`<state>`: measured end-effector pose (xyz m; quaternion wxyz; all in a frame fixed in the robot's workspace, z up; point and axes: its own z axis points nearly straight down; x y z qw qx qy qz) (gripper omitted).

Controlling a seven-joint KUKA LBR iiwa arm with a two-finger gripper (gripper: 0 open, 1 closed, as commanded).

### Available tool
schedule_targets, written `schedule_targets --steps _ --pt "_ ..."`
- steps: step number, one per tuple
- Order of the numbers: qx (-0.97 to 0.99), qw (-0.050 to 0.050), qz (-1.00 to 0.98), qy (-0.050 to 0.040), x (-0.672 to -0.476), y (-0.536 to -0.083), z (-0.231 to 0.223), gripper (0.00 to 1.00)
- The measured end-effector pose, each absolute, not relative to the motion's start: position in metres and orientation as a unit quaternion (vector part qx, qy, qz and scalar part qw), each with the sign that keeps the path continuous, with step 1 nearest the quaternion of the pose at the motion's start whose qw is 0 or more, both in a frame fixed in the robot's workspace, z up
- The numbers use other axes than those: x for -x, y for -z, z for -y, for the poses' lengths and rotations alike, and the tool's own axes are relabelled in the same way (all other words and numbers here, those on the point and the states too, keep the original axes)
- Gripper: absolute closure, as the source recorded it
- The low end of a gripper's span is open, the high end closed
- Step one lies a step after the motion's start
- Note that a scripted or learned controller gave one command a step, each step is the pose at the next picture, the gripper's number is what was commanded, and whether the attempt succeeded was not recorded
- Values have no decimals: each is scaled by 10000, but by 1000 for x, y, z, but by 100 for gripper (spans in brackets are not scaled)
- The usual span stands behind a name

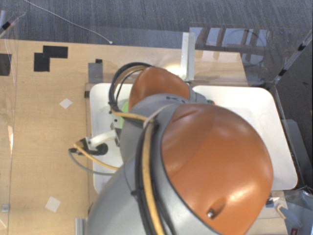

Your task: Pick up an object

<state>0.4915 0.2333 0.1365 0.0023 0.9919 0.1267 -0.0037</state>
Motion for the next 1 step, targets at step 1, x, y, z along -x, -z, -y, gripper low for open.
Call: schedule_targets --steps 1 --pt "-9826 -24 -1855 -42 -488 -313 -236 100"
